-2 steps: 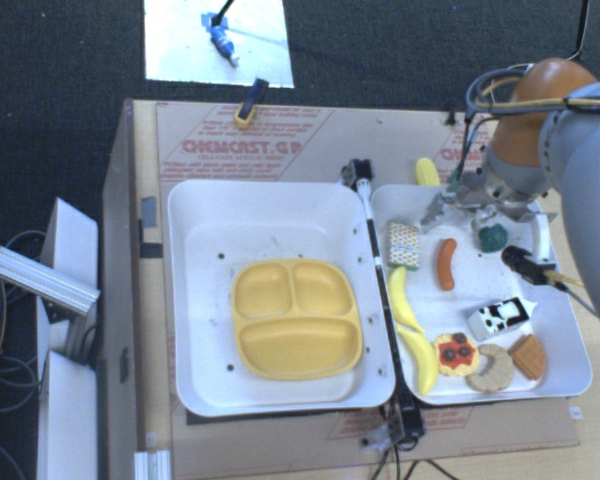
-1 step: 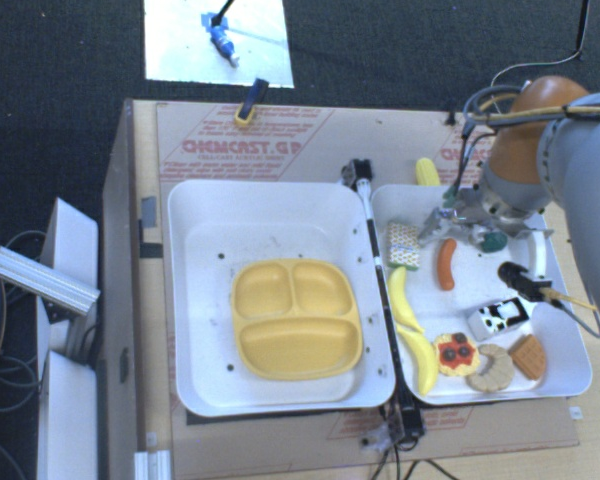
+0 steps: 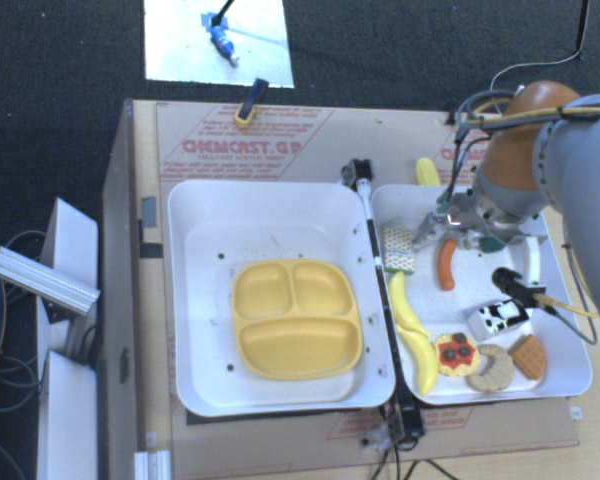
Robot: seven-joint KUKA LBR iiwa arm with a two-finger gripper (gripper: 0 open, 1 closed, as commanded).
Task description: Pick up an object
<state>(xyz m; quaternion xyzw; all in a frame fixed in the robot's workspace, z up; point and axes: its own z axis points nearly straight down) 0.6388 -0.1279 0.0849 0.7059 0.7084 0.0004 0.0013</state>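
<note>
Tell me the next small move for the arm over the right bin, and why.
Probably a short drop straight down onto the orange sausage-shaped toy. The end effector sits just above its upper end, nothing visibly held, and the toy lies apart from the long yellow plastic banana.

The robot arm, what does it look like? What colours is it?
The arm is fat, round and grey, with a shiny orange band near its wrist. Thin cables loop around it. At its tip sits a small metal gripper with dark and green bits.
</note>
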